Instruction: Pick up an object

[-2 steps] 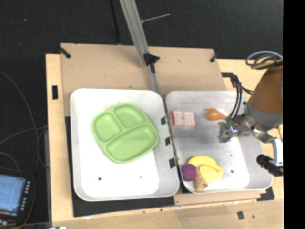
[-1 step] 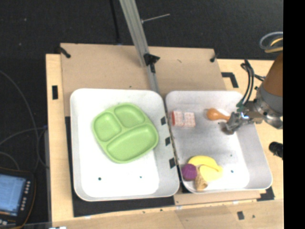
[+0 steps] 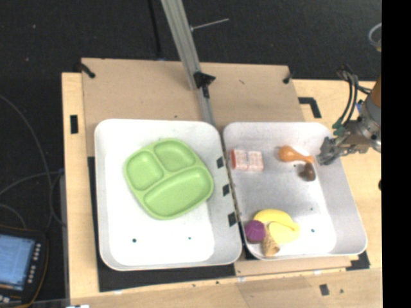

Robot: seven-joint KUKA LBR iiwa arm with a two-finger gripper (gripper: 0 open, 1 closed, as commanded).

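While lying flat, orange spoon [image 3: 297, 157] points lengthwise toward jaws [image 3: 327, 151].

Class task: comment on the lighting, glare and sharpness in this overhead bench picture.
Camera view: even lighting, short soft shadows under the green plate and banana; the white bins look bright, nearly washed out; the floor around is dark; the gripper and small items are slightly soft.

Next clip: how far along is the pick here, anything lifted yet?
Nothing looks lifted. The hand sits at the right bin's right rim, close to the orange spoon-like toy, with nothing seen between its fingers. The pink block, the yellow toy and the purple ball all rest on the bin floor. Closing on an object and raising it remain.
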